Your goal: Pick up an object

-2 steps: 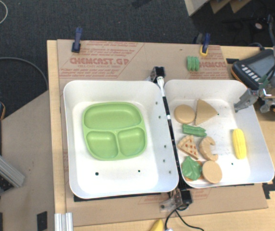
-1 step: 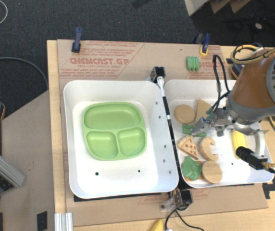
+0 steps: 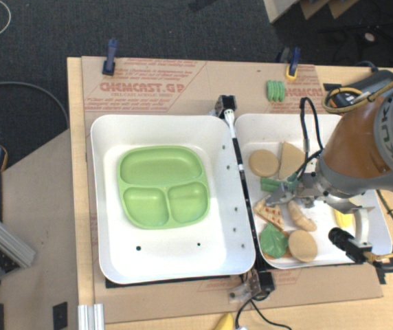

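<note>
- Two bins on worktop: left bin with green tray.
- Right bin with toy foods: cookie, waffle, green leaf.
- Gripper low among foods; finger state unclear.

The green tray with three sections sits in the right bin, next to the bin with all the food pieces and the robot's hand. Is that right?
Not quite. The green tray sits in the left bin, not the right one. The camera view shows it there. The rest holds: the food pieces, like the round cookie, lie in the neighbouring right bin, where the robot's hand reaches down.
</note>
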You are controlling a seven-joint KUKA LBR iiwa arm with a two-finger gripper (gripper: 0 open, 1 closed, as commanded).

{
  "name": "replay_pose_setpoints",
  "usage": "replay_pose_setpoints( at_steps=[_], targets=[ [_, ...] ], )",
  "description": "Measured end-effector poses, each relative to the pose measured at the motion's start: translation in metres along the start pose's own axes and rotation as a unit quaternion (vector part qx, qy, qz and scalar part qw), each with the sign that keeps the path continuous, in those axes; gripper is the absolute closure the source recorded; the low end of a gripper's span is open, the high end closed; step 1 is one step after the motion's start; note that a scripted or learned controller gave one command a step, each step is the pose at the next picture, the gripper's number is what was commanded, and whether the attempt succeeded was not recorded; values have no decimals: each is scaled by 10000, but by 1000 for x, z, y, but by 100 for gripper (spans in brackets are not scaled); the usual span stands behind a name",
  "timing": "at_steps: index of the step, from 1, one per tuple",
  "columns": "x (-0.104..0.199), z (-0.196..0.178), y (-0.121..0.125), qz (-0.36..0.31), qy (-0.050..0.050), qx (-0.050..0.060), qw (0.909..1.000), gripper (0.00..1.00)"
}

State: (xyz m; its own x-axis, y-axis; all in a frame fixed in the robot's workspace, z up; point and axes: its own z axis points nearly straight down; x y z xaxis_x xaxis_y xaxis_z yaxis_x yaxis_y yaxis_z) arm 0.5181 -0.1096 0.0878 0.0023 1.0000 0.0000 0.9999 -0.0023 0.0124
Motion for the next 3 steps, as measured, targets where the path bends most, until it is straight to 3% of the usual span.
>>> replay_pose_setpoints(
  at_steps=[1,3],
  targets=[
    [8,0,36,-19,-24,21,10000,0],
    [15,-2,-13,9,-21,-18,10000,0]
  ],
)
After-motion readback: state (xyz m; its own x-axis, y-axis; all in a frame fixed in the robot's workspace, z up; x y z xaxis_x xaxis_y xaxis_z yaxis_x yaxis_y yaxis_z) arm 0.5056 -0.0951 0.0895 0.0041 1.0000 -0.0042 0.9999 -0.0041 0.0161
